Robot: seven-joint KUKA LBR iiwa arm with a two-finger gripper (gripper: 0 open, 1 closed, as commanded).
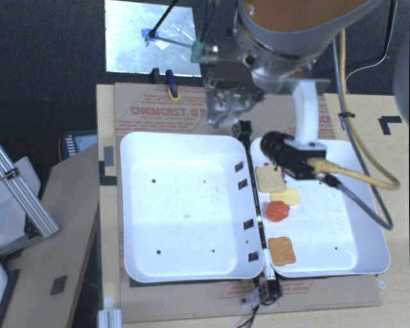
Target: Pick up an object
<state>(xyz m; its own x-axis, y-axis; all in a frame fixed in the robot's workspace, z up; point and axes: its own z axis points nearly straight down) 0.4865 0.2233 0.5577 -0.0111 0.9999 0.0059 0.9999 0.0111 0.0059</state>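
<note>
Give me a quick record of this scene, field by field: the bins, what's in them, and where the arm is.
bins: left bin and right bin, side by side, white
right bin contents: tan cracker-like piece, yellow piece, red round piece, orange-brown piece, all near its left wall
arm: grey with orange band, above the bins' far edge
hand, over the far rim between the bins; nothing seen held
</note>
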